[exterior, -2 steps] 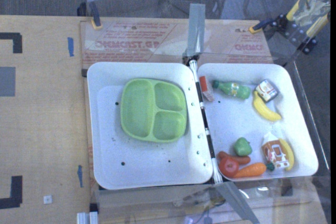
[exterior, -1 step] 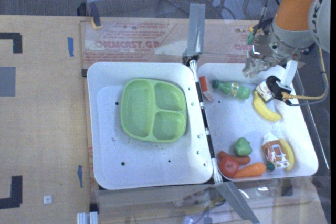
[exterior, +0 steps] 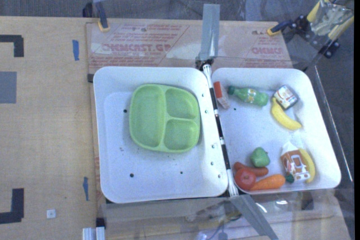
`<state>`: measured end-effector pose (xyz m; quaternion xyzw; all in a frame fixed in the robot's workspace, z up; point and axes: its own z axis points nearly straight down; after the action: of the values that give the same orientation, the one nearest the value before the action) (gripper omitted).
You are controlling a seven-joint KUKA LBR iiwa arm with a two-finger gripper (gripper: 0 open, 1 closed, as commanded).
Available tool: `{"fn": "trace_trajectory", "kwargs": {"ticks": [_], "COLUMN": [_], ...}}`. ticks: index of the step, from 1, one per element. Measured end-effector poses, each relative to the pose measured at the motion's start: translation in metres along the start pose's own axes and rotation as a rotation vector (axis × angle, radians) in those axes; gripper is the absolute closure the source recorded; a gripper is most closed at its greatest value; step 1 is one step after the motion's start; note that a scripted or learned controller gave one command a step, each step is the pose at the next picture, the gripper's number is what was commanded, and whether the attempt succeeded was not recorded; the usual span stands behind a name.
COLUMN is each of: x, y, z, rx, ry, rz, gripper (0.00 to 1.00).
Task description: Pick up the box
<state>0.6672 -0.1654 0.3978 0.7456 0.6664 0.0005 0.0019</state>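
End effector top right, grip state unclear; one box, two bananas, two bins.

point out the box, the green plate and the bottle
box (exterior: 294,164): camera view, its orange and white front face
green plate (exterior: 165,117): camera view, where its dividers meet
bottle (exterior: 248,96): camera view, its label

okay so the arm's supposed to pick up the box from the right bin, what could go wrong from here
The box lies near the right bin's near right corner, with a yellow item pressed against it, so a grasp might catch both or be cramped by the bin wall. The carrot sits just left of it and could get nudged. A second small packaged item by the banana could be mistaken for the target.
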Motion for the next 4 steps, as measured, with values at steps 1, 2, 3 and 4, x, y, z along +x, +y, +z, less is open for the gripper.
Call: {"fn": "trace_trajectory", "kwargs": {"ticks": [1,2,3,4], "x": [0.017,-0.002,0.118,0.148], "y": [-0.002,0.0,-0.025,-0.022], "z": [0.11,-0.003,-0.038,0.182], "rx": [0.002,0.0,0.0,0.005], "ry": [0.001,0.0,0.001,0.001], "rz": [-0.13,0.046,0.253,0.276], "gripper": [1.0,1.0,1.0,1.0]}}
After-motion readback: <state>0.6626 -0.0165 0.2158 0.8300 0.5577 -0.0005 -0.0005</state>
